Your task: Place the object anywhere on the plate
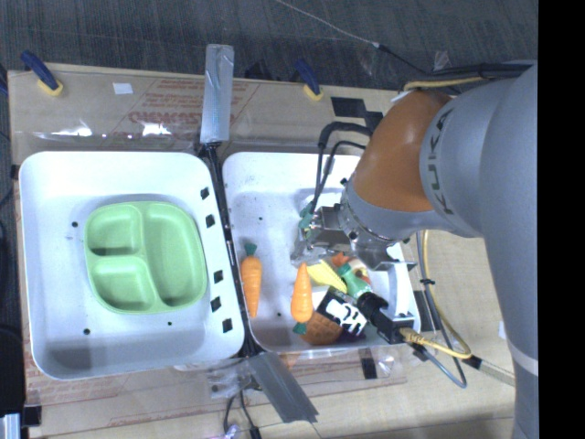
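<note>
A pale green plate (146, 254) with three compartments lies in the left white bin (46, 190). The right bin (265, 176) holds an orange carrot (249, 282) near its left wall and a second carrot (302, 293) closer to the middle. A yellow piece (325, 275) and a brown piece (322, 330) lie beside the second carrot. My gripper (315, 236) hangs low over the middle of the right bin, just above the yellow piece and the second carrot. The wrist hides what is under it.
The divider between the two bins (224, 245) runs between the plate and the carrots. The grey arm with its orange band (402, 163) covers the right half of the right bin. Blue clamps (41, 71) sit at the bench's far edge.
</note>
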### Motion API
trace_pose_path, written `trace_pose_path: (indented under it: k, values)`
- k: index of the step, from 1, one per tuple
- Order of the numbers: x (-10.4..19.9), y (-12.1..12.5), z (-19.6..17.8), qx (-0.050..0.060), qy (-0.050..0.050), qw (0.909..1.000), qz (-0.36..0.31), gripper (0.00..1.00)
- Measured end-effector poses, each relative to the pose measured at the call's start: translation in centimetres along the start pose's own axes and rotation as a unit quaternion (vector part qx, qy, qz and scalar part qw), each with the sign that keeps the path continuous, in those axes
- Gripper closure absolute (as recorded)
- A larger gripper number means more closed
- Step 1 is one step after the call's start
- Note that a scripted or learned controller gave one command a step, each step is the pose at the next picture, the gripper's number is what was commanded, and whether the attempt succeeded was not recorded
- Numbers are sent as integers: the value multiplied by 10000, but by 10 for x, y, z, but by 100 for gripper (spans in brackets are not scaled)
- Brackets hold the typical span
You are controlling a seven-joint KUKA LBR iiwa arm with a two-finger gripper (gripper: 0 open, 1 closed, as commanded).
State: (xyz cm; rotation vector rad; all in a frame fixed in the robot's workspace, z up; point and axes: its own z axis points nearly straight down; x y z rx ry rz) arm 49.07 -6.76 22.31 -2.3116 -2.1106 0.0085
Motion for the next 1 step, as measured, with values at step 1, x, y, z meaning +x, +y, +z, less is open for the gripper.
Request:
trace_pose_path:
  k: [1]
  values:
    - [0, 0, 0, 0, 0, 10000, 1, 0]
